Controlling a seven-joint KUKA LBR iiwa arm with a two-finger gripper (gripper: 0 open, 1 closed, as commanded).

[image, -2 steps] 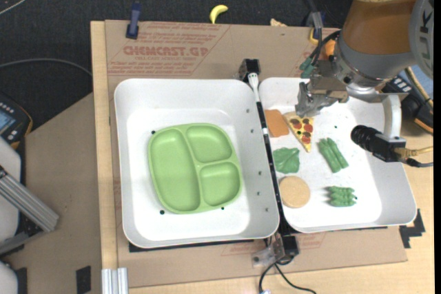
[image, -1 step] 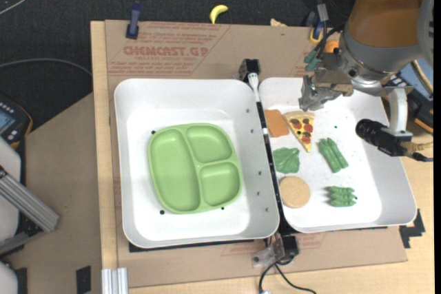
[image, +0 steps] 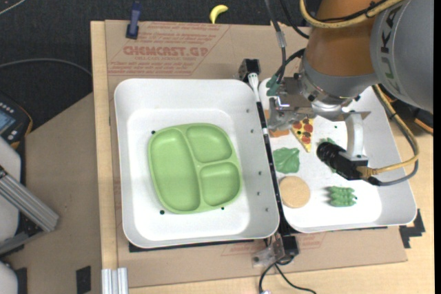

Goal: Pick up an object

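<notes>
From the overhead camera, the gripper [image: 281, 115] hangs low over the far left corner of the right bin [image: 387, 215], close to the wall it shares with the left bin [image: 131, 148]. The wrist hides the tips, so I cannot tell whether the jaws stand wide or narrow, and nothing can be seen between them. The nearest candidate is a toy pizza slice [image: 303, 133], lying flat just beside the gripper on its right and slightly toward the camera. Its long axis seems to run away from the gripper toward the bin's near edge (the wedge is partly shadowed, so this is a judgement). A green lettuce leaf [image: 286, 160] lies a little nearer the camera than the gripper, a tan round biscuit [image: 295, 191] nearer again, and a green ridged piece [image: 341, 197] well off to the gripper's right and nearer still. A green divided plate [image: 196, 169] sits in the left bin, well to the gripper's left. A grasp on the slice would probably need a short shift right and toward the camera.
</notes>
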